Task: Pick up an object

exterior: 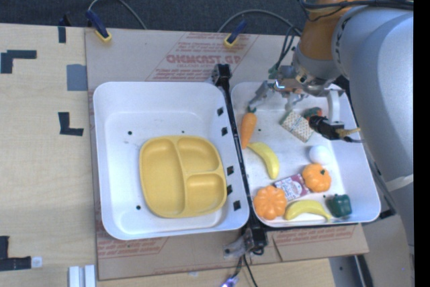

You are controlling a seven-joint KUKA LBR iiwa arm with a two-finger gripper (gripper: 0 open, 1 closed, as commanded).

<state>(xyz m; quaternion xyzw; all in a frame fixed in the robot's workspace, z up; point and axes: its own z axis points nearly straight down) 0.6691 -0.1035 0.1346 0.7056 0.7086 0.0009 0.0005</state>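
Your gripper (275, 92) hangs with its fingers apart near the top of the right bin (366, 165), just above the carrot (248, 128) at the bin's left wall, which looks light, hard and smooth, so grab it across its fat middle.

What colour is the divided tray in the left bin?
The divided tray is plain yellow, seen in the camera view.

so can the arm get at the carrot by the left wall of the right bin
Probably yes. The hand hangs just above and right of the carrot, with nothing lying on it; the bin wall right beside it may crowd a finger.
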